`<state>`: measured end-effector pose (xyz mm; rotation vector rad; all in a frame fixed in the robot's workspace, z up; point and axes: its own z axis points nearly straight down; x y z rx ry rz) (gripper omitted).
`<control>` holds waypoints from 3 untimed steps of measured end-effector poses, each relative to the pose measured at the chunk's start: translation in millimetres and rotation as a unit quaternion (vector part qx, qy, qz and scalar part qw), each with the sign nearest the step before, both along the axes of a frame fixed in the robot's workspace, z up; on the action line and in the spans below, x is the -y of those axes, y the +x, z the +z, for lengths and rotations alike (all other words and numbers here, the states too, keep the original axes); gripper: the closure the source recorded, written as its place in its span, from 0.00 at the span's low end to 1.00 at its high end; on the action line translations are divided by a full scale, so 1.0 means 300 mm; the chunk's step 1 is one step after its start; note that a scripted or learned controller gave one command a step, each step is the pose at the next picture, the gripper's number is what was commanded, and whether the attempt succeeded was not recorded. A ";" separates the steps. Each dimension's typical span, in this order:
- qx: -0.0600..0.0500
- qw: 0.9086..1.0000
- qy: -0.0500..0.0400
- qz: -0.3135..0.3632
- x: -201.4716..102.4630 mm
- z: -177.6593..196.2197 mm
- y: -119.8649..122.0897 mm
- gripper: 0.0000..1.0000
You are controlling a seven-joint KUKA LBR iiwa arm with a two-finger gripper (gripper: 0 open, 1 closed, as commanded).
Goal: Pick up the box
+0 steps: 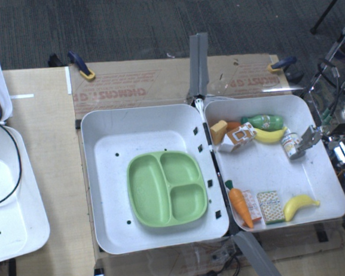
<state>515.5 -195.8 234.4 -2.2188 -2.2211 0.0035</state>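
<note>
At the right edge of the right bin (325, 169), the pincer (307, 139), its state impossible to tell, hangs beside a small can (290, 145), so the approach is under way and must next shift left to the orange-and-white box (240, 137) by the banana (270, 135).

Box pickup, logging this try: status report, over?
Gripper low over right bin's far right side, nothing visibly held. Small orange-and-white carton box untouched at back left. Yellow banana lies against it.

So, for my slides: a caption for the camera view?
Gripper at the right bin's edge beside a small can; the box lies untouched.
</note>
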 end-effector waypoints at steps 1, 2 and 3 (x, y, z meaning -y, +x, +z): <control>-0.001 0.999 0.000 -0.054 -0.139 -0.388 -0.130 0.00; 0.000 1.000 0.000 -0.009 -0.268 -0.478 0.179 0.00; -0.005 0.998 0.000 -0.059 -0.279 -0.485 0.357 0.00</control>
